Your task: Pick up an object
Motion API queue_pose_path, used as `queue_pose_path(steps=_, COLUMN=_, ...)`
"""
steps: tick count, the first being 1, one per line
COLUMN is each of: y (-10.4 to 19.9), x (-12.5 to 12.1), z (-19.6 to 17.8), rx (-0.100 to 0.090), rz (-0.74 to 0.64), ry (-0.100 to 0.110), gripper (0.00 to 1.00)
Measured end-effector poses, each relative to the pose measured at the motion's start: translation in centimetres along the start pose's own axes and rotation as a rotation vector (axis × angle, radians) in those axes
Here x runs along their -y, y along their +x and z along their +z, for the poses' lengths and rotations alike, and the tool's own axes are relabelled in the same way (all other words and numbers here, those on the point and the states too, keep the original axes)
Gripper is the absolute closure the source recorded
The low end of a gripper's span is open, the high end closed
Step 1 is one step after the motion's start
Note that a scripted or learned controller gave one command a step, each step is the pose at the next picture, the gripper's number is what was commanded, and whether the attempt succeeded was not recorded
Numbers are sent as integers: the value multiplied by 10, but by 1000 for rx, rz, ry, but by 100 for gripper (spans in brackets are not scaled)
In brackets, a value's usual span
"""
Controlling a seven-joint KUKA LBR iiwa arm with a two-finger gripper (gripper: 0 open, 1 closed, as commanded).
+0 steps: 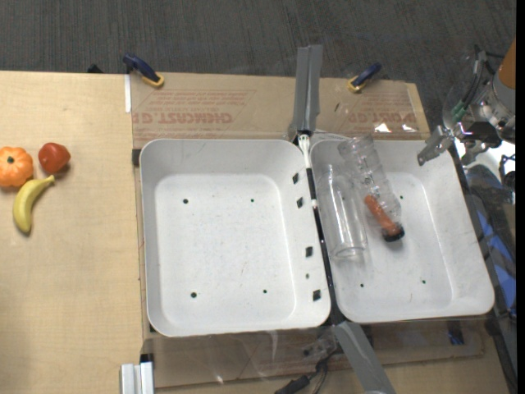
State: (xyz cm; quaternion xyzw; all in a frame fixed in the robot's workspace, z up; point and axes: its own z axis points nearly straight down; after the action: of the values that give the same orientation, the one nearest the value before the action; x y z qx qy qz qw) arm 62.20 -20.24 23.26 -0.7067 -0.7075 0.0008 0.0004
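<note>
The right bin (443,245) holds a clear plastic tumbler (346,220) lying on its side along the bin's left wall. A second clear plastic piece (361,161) lies near the bin's far left corner. Beside them rests a small orange object with a black end (384,217), which seems to lie under or inside clear plastic. My gripper (447,138) hangs over the far right corner of the right bin, well apart from these objects, and nothing is seen in it.
The left bin (164,220) sits beside the right one, with a grey divider post (308,89) behind them. An orange fruit (14,167), a red fruit (54,158) and a banana (28,203) lie on the wooden bench at far left. Two blue clamps (143,69) (363,77) pin the cardboard.
</note>
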Motion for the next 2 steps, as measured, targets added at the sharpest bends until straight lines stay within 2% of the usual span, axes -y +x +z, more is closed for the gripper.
queue_pose_path(steps=1, y=23, x=20, z=139, rx=16, rz=-218, ry=-1, gripper=0)
queue_pose_path(steps=2, y=31, x=28, z=131, rx=36, rz=-264, ry=-19, gripper=0)
